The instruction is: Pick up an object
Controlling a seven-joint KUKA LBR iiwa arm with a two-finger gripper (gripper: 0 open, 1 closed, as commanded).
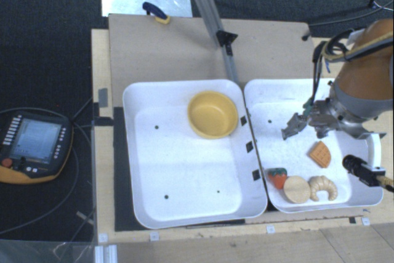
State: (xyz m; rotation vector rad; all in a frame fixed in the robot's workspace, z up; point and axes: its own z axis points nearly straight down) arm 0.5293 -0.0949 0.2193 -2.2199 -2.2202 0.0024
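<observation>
Pendant, grey and yellow handheld with a lit screen (34, 148), lies on dark floor off the desk's left edge. Left shallow white bin (184, 194) carries one round yellow plastic bowl (213, 114) near its upper right corner, well apart from me. Right shallow white bin (271, 95) has the pickings along its lower side: small red and green toy vegetable (278, 177), touching a pale round tan disc (296, 189), then a beige toy croissant (324, 188), long axis running left to right. Above those sits an orange waffle-textured wedge (319, 154). My claw (295, 127) hangs over the right bin's middle, grasping nothing; whether its jaws are spread I cannot tell. Nearest candidate, I judge, is the wedge, just to the lower right of the claw.
</observation>
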